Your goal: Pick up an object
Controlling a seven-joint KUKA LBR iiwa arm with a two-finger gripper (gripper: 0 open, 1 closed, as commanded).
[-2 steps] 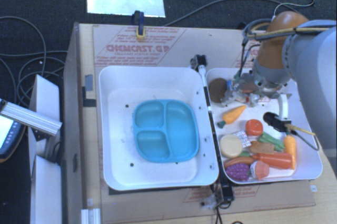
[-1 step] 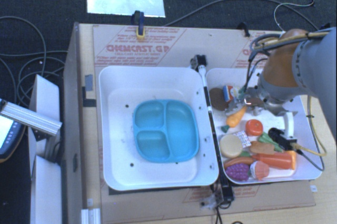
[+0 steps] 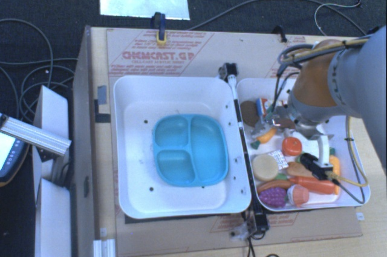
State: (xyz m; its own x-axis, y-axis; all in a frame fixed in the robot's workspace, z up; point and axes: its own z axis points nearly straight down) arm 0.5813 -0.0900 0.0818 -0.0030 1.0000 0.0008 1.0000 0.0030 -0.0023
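Holding one blue tray (image 3: 190, 150), two bins (image 3: 130, 129).

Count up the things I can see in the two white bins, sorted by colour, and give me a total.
Blue: 1, the divided plate in the left bin
Orange or red: 3
Purple: 1
Cream: 1
Brown: 1
Total: 7 clearly visible; the arm covers part of the right bin, so more may lie hidden.

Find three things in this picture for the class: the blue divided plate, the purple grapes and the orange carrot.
blue divided plate (image 3: 190, 150), camera view, on the ridge where its compartments meet.
purple grapes (image 3: 271, 196), camera view, on the middle of the bunch.
orange carrot (image 3: 319, 185), camera view, on the middle of its length.
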